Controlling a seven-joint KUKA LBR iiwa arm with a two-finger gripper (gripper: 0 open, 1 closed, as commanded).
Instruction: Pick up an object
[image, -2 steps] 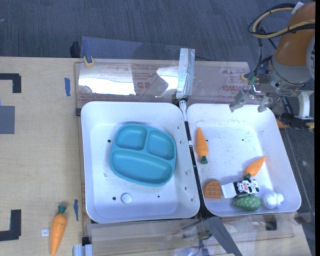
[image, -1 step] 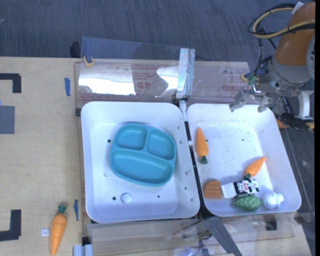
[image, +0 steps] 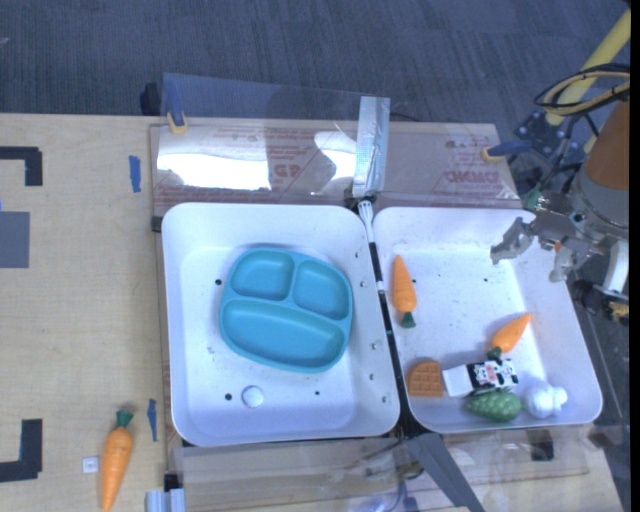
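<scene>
Hovering above the right bin's (image: 575, 330) far right corner, the gripper (image: 538, 248) has its fingers apart and, as far as I can tell, nothing between them. Nearest target, a toy carrot (image: 510, 332), lies tilted near the wall; a descent there risks clipping the rim or nudging it away.

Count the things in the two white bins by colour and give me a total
Orange: 3, carrot, carrot, waffle
Blue: 1, divided plate
Green: 1, bumpy toy
White: 3, carton, ball, disc
Total: 8
</scene>
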